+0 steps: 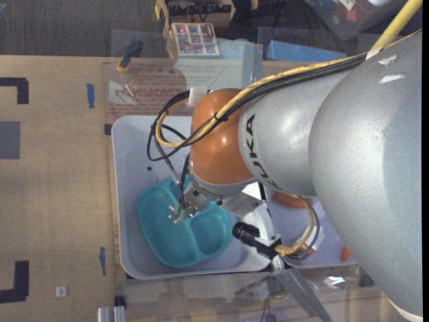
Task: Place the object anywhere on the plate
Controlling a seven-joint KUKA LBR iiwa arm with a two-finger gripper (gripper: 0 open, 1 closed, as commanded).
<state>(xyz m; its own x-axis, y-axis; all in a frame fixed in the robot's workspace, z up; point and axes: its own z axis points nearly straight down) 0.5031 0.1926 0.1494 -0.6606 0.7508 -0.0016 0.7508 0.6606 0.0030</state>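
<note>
A teal plate point(175, 235) with divided sections lies in the near part of the left white bin point(129, 180). My gripper point(178, 211) hangs low over the plate's middle, near the ridge between its sections. The big grey arm with its orange band point(218, 139) hides most of the gripper body. An orange object point(289, 200) peeks out from under the arm, to the right of the plate, apparently in the right bin.
The arm covers most of the right bin point(322, 267) and the right side of the view. Black and yellow cables point(164, 136) loop over the left bin's far part. A small orange bit point(345, 252) shows at the right. Boxes point(194, 37) stand beyond the bench.
</note>
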